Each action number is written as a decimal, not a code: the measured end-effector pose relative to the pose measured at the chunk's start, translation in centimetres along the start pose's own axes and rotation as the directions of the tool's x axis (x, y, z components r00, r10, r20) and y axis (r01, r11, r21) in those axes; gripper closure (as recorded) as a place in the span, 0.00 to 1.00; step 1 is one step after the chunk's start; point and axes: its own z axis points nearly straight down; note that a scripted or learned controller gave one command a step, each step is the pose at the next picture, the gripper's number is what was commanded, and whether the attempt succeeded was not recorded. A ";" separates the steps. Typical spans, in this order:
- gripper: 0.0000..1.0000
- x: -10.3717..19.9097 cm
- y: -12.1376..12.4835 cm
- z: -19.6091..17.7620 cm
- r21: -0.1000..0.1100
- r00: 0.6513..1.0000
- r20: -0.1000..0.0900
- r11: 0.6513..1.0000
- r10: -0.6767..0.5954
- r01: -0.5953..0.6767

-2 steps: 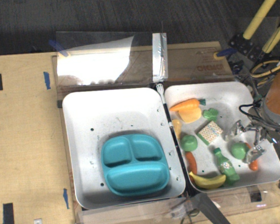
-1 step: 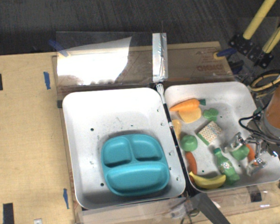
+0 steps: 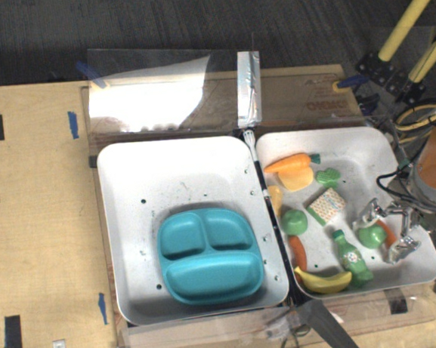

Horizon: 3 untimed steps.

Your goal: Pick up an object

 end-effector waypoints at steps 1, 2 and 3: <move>0.00 -2.5 -1.6 0.0 0.000 0.997 -0.002 0.997 -0.072 0.072; 0.00 0.9 0.5 0.0 0.000 1.000 -0.001 1.000 -0.015 0.015; 0.00 -1.3 -0.9 0.0 0.001 1.000 -0.001 1.000 -0.029 0.029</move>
